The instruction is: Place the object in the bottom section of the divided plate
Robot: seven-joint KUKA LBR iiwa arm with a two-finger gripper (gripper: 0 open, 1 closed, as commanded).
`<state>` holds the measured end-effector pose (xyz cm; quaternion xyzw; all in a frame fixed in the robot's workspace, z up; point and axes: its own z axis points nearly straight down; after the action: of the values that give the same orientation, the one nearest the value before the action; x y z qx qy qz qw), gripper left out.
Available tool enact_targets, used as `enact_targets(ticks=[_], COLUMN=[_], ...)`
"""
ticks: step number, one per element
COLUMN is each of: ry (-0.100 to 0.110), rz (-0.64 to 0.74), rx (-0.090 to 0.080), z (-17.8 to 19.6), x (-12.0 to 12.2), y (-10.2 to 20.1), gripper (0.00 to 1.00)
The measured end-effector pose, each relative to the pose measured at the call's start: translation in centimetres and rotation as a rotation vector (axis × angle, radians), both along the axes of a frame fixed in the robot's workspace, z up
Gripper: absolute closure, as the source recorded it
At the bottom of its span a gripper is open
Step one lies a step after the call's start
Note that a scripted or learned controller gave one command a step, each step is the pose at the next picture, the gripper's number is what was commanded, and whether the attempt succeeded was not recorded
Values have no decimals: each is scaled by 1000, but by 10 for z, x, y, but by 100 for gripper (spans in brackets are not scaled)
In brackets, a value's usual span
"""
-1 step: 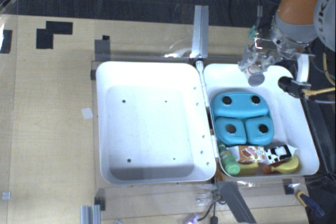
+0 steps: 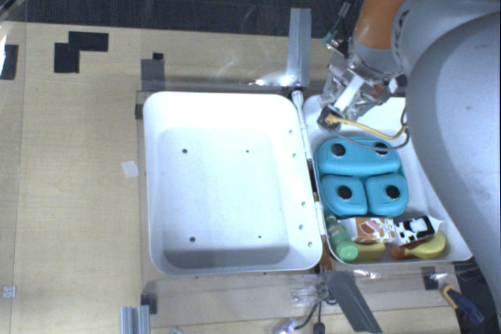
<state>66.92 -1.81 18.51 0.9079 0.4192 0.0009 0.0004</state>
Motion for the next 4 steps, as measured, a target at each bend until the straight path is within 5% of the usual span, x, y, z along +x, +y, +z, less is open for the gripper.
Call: enact_targets(ticks=[1,2,3,4], ry=[0,0,-2,3], rz=[246,-132,-376,-308], rx=[0,1,3,1], z=[0,11,100,25], x=[-54,-9,-13,-51], y=[-20,27,121,150], gripper=[100,100,100,100])
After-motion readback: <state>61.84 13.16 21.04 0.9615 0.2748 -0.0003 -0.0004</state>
